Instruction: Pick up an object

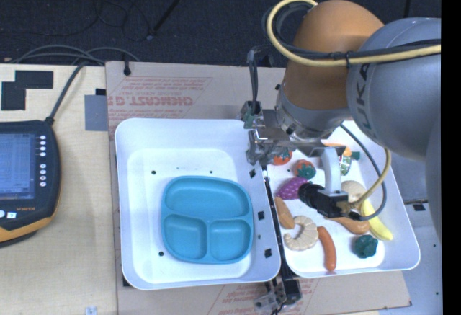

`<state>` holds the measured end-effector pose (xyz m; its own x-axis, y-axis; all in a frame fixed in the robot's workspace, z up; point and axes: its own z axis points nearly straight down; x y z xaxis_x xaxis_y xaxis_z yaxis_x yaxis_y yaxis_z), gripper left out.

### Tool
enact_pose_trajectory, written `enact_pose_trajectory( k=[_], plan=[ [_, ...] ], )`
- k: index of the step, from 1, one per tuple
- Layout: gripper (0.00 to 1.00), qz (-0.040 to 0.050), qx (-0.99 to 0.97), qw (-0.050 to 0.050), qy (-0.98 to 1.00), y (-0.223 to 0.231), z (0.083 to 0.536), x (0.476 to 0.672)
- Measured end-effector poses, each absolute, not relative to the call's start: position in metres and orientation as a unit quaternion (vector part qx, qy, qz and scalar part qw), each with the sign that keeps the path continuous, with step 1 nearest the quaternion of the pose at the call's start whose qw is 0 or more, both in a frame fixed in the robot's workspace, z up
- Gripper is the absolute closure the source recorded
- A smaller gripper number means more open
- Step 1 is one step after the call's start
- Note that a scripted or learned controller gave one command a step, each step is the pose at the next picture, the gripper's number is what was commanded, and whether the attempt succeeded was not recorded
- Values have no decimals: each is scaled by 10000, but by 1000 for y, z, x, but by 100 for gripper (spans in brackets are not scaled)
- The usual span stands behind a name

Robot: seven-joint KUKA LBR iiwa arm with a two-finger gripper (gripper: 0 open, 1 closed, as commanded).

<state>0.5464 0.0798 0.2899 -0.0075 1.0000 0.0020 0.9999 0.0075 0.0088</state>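
My gripper [261, 150] hangs low over the left rim of the right bin [403, 257], near its far corner by the divide between the two bins. Just right of it lies a red toy tomato [282, 158], with a teal piece [306, 170] and a purple toy [290, 188] a little nearer the front. Nothing shows held in the gripper. The arm's big orange and grey wrist covers the back of the right bin.
The left bin [137, 155] holds a blue divided plate [207, 219]. Toward the right bin's front lie a brown sausage [284, 213], a beige croissant [302, 233], an orange hot dog [329, 249], a yellow banana [379, 225] and a green piece [365, 246]. A pendant [21, 176] sits far left.
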Motion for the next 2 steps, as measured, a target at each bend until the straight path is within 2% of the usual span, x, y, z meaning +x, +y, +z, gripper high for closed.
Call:
enact_pose_trajectory(
  k=[1, 2],
  plan=[
    [100, 26, 7054, 14, 7088, 115, 401, 528],
    [100, -16, 7045, -13, 7097, 175, 428, 475]
  ],
)
